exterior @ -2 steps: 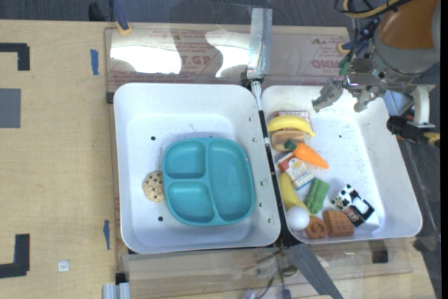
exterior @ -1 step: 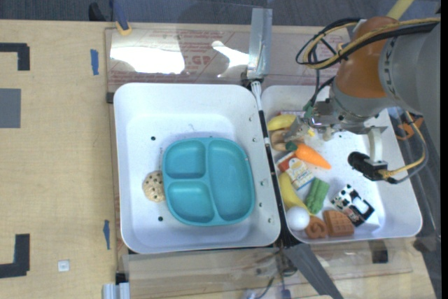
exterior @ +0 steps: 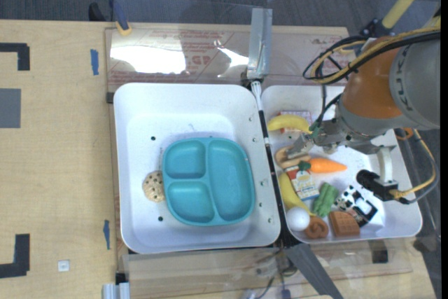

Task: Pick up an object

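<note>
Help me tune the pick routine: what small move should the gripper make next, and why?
Probably a short, slow descent onto one toy. The gripper sits low in the right bin, among crowded items: a banana just behind it, a carrot beside it. Nothing visibly sits between its fingers, so no pick looks made yet. The carrot looks like the nearest exposed target.
</note>
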`<action>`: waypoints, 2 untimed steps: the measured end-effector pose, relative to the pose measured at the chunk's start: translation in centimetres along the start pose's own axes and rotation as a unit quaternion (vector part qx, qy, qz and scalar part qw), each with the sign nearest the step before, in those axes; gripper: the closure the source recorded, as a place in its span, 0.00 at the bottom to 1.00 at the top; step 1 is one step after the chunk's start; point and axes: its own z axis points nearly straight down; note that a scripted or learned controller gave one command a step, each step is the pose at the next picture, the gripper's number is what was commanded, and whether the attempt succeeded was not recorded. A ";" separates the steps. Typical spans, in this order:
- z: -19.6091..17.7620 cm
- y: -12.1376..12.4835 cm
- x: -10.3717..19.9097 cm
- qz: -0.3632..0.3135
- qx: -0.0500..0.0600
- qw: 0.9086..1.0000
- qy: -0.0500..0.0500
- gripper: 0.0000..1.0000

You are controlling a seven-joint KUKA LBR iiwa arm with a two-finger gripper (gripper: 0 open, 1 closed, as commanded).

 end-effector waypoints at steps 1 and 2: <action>0.0 -5.6 -1.1 0.005 0.001 1.000 0.000 0.00; 0.5 6.3 -0.9 -0.010 0.029 0.999 0.006 0.00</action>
